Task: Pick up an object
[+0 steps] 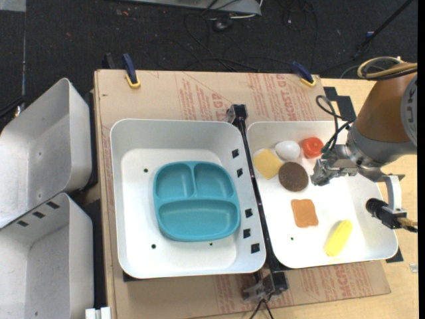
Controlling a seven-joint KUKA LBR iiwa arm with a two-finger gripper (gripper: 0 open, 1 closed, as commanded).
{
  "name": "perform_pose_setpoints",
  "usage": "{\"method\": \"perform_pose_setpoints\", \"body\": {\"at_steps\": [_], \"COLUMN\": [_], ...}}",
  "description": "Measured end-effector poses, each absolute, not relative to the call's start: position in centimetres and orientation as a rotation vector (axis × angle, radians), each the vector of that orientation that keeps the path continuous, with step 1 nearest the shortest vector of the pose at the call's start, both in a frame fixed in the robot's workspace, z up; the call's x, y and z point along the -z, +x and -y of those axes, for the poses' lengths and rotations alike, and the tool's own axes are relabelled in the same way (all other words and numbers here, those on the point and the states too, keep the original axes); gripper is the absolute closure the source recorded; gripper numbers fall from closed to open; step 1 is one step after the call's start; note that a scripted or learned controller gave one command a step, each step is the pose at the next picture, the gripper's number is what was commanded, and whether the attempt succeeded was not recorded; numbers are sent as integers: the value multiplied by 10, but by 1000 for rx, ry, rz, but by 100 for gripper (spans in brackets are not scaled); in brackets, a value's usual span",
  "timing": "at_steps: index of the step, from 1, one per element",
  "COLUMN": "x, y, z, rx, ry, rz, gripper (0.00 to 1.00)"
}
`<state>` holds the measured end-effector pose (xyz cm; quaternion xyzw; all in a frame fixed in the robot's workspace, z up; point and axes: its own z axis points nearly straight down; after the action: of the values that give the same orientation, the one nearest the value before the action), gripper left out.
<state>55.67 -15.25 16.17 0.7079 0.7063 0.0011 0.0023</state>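
A brown board bench (179, 98) is sitting on a dark floor, bearing two shallow white bins side by side, seen from above at a slant. Taking the right bin (372, 244) as the landmark: nearest the viewer inside it, a yellow corn cob (338, 237) is lying tilted by its front edge. Just behind and left of the corn, an orange square cracker (304, 212) is lying flat. Farther back, a dark brown round cookie (293, 176) is touching a pale yellow block (267, 163), with a white egg (287, 149) and a red round piece (311, 146) at the bin's far side. The gripper (323, 175) is hovering just right of the cookie; whether it is released or clenched cannot be told. Left of the landmark, the left bin (126, 178) is holding a teal divided plate (196, 201).
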Motion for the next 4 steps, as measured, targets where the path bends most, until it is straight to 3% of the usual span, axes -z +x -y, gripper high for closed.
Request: {"method": "perform_pose_setpoints", "body": {"at_steps": [1, 4], "x": [-204, -222], "y": [558, 555], "z": [153, -15], "rx": [-4, -1], "ry": [2216, 2214], "rz": [-2220, -2230], "gripper": [100, 100]}}
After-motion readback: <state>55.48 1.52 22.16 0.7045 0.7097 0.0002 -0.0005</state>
